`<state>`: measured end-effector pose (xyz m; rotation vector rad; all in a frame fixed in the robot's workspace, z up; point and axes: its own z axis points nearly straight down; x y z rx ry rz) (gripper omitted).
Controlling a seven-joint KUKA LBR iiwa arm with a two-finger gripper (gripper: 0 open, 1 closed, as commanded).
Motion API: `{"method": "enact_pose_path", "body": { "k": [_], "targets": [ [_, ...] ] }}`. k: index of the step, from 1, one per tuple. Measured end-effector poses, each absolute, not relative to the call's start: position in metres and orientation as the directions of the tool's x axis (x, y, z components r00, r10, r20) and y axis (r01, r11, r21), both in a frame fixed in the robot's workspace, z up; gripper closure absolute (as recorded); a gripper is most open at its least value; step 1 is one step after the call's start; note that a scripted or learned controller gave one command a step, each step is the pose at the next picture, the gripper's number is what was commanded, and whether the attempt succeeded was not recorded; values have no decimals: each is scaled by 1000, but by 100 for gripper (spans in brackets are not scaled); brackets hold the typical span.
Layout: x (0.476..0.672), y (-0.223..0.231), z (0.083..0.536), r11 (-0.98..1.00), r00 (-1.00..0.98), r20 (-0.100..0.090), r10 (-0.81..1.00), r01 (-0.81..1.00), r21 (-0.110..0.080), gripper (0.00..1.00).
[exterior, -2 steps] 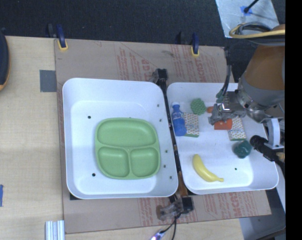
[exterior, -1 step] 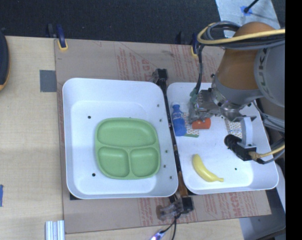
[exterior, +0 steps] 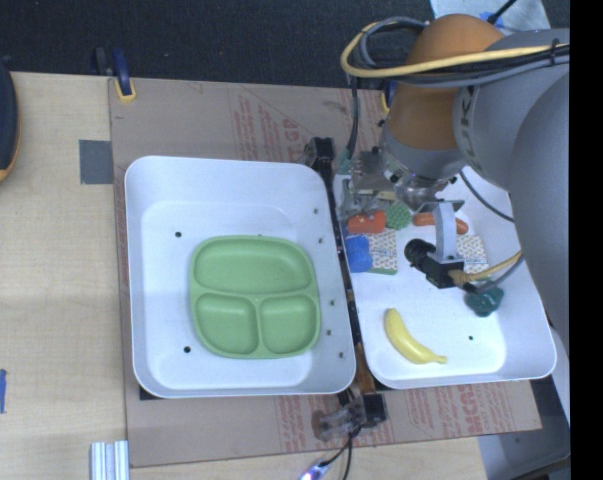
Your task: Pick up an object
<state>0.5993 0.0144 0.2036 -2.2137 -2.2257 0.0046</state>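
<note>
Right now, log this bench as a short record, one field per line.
left bin: holds a green divided plate
right bin: holds a yellow banana, a blue block, a patterned card and orange pieces
arm: reaches in over the right bin's far end
gripper: low above the orange pieces, near the bins' shared edge

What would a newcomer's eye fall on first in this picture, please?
Probably the green divided plate, alone in the middle of the left bin. Next, the grey arm with its orange band, hanging over the far end of the right bin, and the yellow banana lying near that bin's near edge.
</note>
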Motion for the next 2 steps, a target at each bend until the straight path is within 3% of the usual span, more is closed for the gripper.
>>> {"method": "enact_pose_path", "body": {
  "k": [1, 2],
  "targets": [
    [578, 37, 201, 6, -6, -1, 1000, 1000, -5, 100],
    [577, 81, 219, 6, -6, -1, 1000, 1000, -3, 100]
  ]
}}
